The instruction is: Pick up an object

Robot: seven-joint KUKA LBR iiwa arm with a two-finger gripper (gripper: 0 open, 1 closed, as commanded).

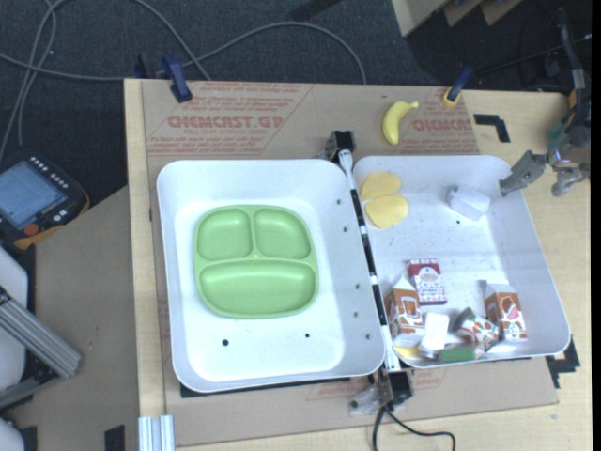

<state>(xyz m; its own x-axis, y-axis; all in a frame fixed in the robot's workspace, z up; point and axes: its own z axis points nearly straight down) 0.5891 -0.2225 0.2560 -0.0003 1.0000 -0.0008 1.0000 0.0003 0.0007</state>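
Gripper parked at the right bin's far edge, nothing grabbed yet.

Camera view: its fingers look spread and hold nothing (a bit blurry though); the pickable stuff sits below it, cartons heaped in the near corner, so I'd guess it's staged for a reach down.

Glossy green plastic tray, matt cardboard bench

camera view | fixed overhead, slanted down | moderately far (both bins in frame)
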